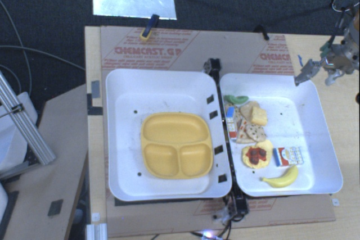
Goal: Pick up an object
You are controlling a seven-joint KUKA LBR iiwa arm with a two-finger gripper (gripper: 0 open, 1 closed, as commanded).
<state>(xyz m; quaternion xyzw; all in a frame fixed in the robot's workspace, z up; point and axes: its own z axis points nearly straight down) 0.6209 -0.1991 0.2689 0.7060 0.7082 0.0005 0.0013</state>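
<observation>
Left bin [121,121], far from the gripper [316,72], holds a yellow divided tray [176,144]. Gripper open, empty, above the right bin's [315,137] far corner. Below-left of it, the banana [283,177]: likely light, rigid, smooth; grip mid-curve.

Arm cut off at the frame's right edge

Beside the right bin [320,121], the gripper [318,71] shows blurred, its fingers unclear; the arm behind runs out of frame. Inside that bin, the piled toy foods [247,123] overlap, hiding one another's edges.
</observation>
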